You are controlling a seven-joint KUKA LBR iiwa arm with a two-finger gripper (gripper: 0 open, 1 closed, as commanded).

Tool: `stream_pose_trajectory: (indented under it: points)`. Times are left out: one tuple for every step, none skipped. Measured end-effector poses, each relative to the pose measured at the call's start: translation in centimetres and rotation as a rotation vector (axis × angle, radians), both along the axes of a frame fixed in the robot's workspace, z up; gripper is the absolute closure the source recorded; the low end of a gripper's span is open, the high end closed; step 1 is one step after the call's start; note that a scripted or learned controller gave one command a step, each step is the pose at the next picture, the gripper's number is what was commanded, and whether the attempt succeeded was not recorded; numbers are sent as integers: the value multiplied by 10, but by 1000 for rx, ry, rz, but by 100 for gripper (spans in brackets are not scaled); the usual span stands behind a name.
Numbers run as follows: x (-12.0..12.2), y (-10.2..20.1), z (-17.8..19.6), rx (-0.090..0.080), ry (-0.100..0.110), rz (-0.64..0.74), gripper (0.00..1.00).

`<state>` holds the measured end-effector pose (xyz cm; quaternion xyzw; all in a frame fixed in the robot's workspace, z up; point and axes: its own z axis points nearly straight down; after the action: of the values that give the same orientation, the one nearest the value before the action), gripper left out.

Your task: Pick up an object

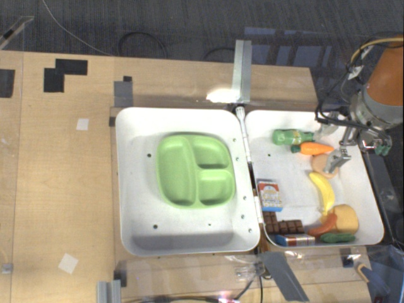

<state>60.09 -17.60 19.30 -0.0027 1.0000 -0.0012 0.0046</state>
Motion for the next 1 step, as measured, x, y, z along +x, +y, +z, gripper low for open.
stream_pose_trajectory:
  points:
    - [-21, 15, -91, 3, 7, 150, 0]
